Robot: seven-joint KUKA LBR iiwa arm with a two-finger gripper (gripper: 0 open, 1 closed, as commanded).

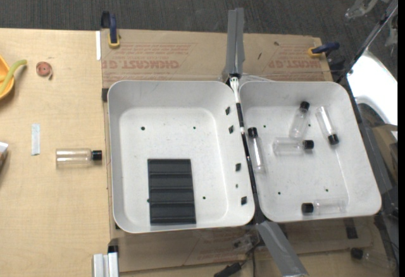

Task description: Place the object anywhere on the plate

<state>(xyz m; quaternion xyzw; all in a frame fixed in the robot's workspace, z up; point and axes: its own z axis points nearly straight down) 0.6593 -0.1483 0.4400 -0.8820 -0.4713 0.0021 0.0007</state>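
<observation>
- Vials (297,124), clear with black caps: five lying in right bin (354,162), none lifted.
- Black ribbed plate (171,191): waiting bare in left bin (126,117).
- Placing is remaining; my grip state, I cannot tell.

Upside-down "CHEMCAST GP" on cardboard (152,57)

Black ribbed plate (171,191) in left bin (126,105); clear vials (297,123) in right bin (354,162).
</observation>
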